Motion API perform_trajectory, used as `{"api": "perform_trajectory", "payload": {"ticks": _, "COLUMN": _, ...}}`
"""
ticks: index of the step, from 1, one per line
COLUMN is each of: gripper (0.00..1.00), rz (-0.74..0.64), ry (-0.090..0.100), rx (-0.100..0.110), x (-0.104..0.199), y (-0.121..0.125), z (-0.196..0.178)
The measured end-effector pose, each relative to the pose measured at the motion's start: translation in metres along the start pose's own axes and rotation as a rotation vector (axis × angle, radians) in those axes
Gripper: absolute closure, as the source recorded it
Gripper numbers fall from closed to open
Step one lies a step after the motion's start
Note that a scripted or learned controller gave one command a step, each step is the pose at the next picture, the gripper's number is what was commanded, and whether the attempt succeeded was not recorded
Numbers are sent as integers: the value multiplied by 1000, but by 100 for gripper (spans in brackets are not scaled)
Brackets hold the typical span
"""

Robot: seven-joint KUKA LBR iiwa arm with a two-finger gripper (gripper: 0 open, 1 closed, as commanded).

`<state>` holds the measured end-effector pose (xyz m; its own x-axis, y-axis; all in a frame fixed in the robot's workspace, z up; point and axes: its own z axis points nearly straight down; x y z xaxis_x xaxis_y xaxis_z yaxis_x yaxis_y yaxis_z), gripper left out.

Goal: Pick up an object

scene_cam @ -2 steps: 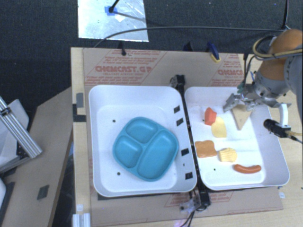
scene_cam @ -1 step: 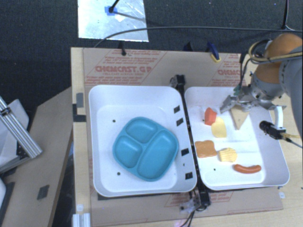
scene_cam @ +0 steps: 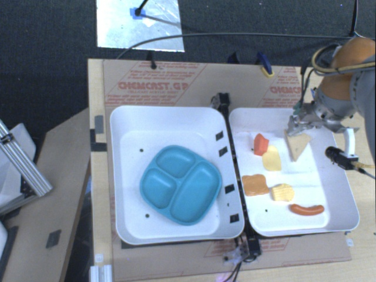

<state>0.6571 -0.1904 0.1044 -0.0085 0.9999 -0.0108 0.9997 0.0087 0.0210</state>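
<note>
Even, bright overhead light — glare on foil sheet (scene_cam: 139,15) far left of gripper (scene_cam: 302,124); shadows soft, focus slightly soft.

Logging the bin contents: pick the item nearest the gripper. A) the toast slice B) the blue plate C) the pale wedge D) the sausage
C: the pale wedge lies right under the gripper at the far side of the right bin.

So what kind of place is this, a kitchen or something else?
Most likely a robotics lab bench, not a kitchen: a robot arm reaches over two white bins, and the food looks like plastic toys beside a blue divided plate.
</note>
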Motion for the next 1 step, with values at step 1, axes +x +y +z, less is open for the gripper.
{"api": "perform_trajectory", "payload": {"ticks": 1, "gripper": 100, "rz": 7, "ry": 8, "rx": 14, "x": -7, "y": -4, "z": -51}}
